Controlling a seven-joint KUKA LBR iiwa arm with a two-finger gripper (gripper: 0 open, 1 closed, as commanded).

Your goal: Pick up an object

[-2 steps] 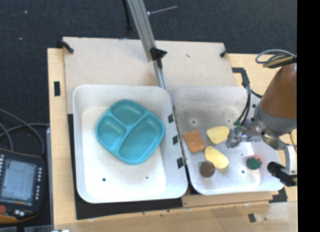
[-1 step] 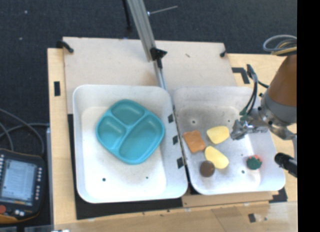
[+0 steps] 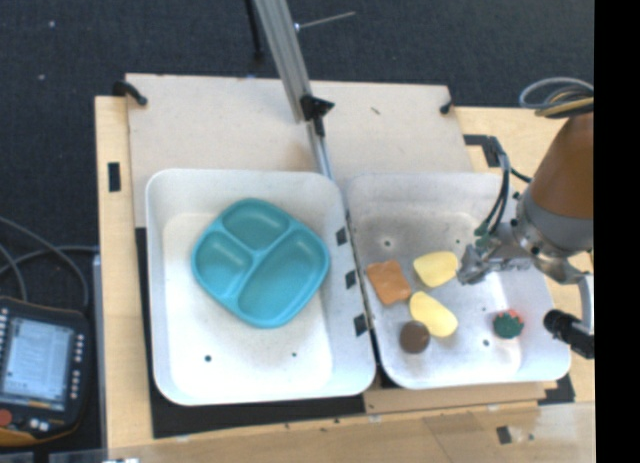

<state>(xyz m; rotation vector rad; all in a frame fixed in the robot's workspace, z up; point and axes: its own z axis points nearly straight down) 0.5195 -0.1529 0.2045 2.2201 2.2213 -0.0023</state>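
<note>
Nearby: orange block [image 3: 388, 281] | brown ball [image 3: 414, 337] | green piece [image 3: 508, 325] | fingers [image 3: 472, 269] state: cannot tell

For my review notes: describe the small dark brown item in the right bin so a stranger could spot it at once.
Look in the right bin, the one beside the bin holding the blue divided plate. Near its front edge sits the brown ball, touching the lower yellow piece. It is the darkest, roundest item there, unlike the flat orange block and the green piece.

dark carpet floor [image 3: 120, 11], wooden bench [image 3: 115, 281], metal pole [image 3: 285, 41]
</note>
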